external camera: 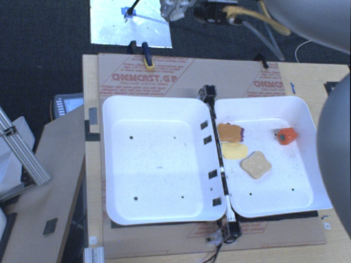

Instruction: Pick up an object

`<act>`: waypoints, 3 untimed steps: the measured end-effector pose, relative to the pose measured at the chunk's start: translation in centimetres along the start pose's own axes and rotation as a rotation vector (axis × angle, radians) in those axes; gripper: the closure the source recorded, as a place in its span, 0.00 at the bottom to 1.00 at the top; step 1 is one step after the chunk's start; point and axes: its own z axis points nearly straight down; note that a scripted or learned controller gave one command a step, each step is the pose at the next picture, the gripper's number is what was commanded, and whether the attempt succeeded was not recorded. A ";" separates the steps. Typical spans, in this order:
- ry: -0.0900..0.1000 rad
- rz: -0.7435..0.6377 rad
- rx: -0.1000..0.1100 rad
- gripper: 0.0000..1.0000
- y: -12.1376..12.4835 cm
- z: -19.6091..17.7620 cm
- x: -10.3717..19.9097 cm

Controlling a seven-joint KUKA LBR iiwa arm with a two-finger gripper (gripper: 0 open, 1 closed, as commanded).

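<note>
waiting high at the far edge, the tool (176,4) hasn't begun its approach; its grip state can't be told. well below it, toward the near right, the orange-red toy (286,136) lies in the right bin (307,196); next comes descending there.

Even overhead light washed the two white bins (164,212) nearly shadowless, glare flared off the metal sheet (118,15), and the looming grey arm (335,152) blurred softly.
</note>
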 end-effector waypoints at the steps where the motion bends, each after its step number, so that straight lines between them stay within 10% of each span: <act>1: -0.001 0.004 0.001 1.00 0.3 -0.1 0.2; 2: -0.001 0.004 0.001 0.00 0.3 -0.2 0.2; 3: 0.000 0.001 -0.002 1.00 0.3 -1.3 0.2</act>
